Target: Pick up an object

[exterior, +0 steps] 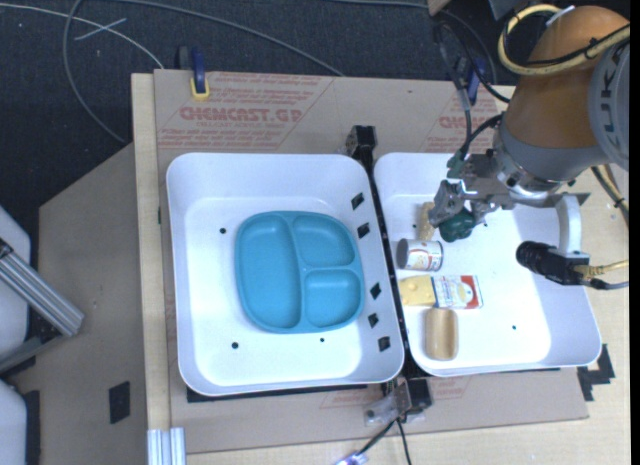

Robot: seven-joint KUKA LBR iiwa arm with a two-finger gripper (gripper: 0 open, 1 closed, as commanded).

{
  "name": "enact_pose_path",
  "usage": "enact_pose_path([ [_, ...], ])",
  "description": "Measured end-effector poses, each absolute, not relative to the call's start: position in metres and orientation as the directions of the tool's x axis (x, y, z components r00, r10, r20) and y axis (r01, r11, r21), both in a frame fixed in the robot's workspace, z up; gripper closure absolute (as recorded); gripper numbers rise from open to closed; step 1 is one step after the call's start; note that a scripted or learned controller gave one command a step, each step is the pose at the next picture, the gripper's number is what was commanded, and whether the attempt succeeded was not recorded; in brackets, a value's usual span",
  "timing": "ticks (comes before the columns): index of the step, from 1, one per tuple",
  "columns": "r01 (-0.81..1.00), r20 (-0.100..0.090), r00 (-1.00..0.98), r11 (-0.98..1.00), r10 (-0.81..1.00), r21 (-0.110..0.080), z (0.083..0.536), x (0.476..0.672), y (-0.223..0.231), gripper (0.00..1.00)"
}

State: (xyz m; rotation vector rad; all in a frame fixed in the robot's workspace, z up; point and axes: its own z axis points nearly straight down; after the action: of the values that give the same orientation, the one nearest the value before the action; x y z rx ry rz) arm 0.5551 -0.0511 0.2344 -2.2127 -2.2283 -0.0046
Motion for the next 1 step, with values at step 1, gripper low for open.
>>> enact_pose_path([
  [1,1.000,0.003,-0.005,0.005,1.000,-0.003,0.2308,0.5463,-0.0073,1.00],
])
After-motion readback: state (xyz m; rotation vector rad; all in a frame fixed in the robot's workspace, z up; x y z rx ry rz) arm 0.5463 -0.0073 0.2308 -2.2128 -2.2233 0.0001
